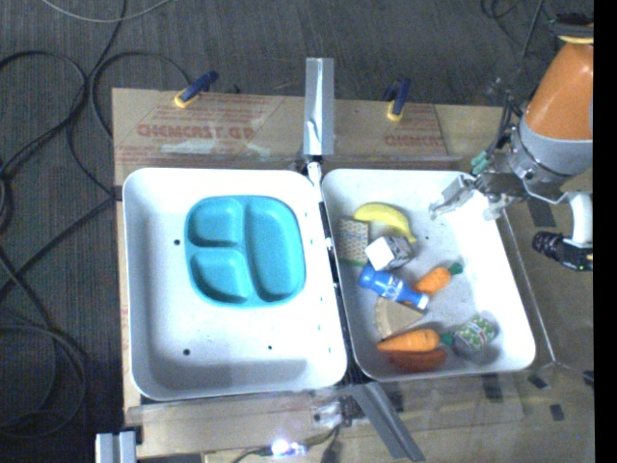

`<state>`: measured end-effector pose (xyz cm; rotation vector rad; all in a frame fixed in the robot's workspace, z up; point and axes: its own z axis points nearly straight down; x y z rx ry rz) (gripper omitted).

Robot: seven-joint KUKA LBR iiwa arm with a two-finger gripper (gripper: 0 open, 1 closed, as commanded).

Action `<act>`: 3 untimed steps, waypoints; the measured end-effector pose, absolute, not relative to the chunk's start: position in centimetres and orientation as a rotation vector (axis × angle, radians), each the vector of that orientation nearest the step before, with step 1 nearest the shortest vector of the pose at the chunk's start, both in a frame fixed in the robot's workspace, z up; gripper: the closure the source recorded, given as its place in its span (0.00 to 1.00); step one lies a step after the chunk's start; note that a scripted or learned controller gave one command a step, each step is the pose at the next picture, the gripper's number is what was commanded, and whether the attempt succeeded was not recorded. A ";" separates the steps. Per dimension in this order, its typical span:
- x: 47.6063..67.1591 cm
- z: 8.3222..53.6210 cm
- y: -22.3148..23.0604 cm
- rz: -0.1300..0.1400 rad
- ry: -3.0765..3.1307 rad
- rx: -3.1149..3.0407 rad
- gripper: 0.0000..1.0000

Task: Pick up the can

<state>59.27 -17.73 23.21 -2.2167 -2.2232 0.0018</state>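
Several items crowd the can [474, 335] in the right bin [521, 302]; the open, empty claw [476, 197] may snag a carrot [413, 341].

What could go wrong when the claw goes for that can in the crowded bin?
Two things look risky. The can lies on its side in the bin's near corner, close to the wall, so the claw may bump the rim or have little room. A big carrot lies right beside the can, so the claw might nudge it or catch it instead, and a round can could roll away.
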 end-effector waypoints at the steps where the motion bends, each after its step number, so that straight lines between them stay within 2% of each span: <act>1: 52.9 10.0 -21.2 -0.011 -2.175 -2.255 0.00; 2: 60.6 15.5 -18.9 0.001 -2.259 -2.183 0.00; 3: 60.3 8.9 -17.6 -0.003 -2.253 -2.203 0.00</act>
